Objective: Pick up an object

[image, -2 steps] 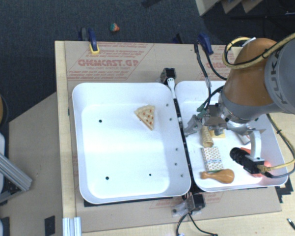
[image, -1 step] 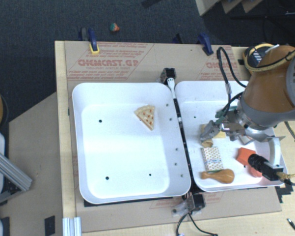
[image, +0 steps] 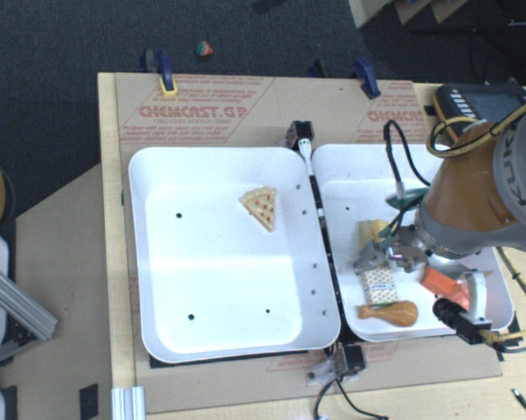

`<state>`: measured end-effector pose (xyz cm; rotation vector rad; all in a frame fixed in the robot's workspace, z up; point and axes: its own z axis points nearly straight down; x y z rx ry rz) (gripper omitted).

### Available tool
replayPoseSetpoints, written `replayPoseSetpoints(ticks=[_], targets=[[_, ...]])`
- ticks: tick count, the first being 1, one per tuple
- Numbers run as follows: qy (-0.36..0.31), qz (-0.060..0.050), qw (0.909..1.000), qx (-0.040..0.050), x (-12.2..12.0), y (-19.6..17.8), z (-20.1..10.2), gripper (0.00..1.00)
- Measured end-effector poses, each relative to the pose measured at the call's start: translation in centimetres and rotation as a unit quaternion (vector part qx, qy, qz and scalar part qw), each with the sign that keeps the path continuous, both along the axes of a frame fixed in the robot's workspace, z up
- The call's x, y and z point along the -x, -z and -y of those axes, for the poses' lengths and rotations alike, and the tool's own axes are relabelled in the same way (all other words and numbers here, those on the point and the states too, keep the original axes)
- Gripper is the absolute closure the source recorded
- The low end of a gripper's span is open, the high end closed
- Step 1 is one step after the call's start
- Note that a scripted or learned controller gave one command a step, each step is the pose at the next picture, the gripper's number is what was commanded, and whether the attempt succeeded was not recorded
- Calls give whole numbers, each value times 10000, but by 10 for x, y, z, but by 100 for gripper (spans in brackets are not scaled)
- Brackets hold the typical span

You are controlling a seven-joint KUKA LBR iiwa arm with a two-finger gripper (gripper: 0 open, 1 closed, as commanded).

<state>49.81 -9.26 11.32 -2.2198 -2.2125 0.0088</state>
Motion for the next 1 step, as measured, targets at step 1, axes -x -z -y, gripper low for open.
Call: replayPoseSetpoints(ticks=[1], targets=[[-13, 57, 10000, 17, -26, 30, 26, 0]])
